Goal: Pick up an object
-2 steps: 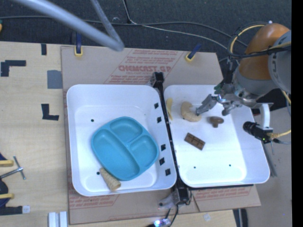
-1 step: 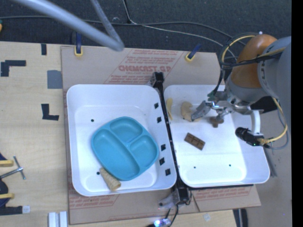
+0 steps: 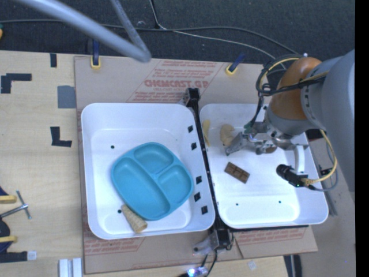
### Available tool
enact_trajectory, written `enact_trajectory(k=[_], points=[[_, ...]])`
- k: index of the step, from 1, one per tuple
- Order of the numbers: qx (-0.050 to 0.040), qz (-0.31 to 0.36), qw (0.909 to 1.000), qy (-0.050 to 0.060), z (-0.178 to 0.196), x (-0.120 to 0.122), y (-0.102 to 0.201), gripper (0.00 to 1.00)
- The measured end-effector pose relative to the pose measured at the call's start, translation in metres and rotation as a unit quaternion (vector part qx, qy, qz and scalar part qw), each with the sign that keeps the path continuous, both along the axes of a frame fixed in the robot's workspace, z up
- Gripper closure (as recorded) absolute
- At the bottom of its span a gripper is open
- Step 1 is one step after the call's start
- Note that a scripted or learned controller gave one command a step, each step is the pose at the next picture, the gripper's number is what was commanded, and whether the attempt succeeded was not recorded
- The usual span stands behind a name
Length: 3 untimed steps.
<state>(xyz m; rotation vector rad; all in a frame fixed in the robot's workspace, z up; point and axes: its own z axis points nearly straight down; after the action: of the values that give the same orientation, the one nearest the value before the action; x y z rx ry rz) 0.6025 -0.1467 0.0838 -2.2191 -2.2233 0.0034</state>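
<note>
So the grey arm with the orange band (image 3: 302, 88) is reaching in over the right shallow white bin (image 3: 300, 215), with its two-finger gripper (image 3: 233, 147) low near that bin's back left corner. Can't really tell if the jaws are wide or closed, they're too dark and blurry. A small pale tan lump (image 3: 226, 133) sits just beside the gripper tip, close to the bin's left wall. A flat brown rectangular piece (image 3: 236, 172) lies near the bin's middle, apart from the gripper. The left white bin (image 3: 95, 120) holds a light blue divided plastic plate (image 3: 151, 180), and a tan cork-like cylinder (image 3: 133, 219) touches the plate's front edge.
</note>
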Motion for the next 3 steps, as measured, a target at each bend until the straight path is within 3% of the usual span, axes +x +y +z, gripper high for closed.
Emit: enact_trajectory(k=[1, 3], points=[[-0.0006, 0.0, 1.0, -0.001, 0.013, 0.001, 0.0, 1.0], [0.0002, -0.001, 1.0, -0.002, 0.116, 0.002, -0.008, 1.0]])
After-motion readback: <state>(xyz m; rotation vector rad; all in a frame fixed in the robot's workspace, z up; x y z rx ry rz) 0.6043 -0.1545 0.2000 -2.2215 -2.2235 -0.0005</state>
